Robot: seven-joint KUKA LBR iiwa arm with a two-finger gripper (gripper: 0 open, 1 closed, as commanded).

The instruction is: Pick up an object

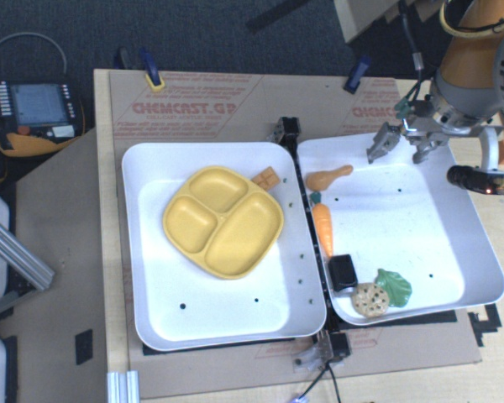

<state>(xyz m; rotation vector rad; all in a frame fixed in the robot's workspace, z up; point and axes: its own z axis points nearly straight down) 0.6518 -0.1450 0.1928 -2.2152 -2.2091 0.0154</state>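
The gripper (pixel 403 146) hangs with fingers spread and nothing between them above the right bin's (pixel 454 225) far edge. Near it lies a tan drumstick (pixel 328 177), bulbous at one end, at that bin's far left corner.

Arm (pixel 475 53) cut by top-right edge; brown block (pixel 266 178) half-hidden behind yellow plate (pixel 223 222).

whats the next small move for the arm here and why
Probably shift the gripper toward the camera view's left and lower it over the tan drumstick-shaped toy. The gripper hangs over the far end of the right white bin with nothing between its open jaws, and that toy looks like the nearest object, lying apart from the orange carrot toy.
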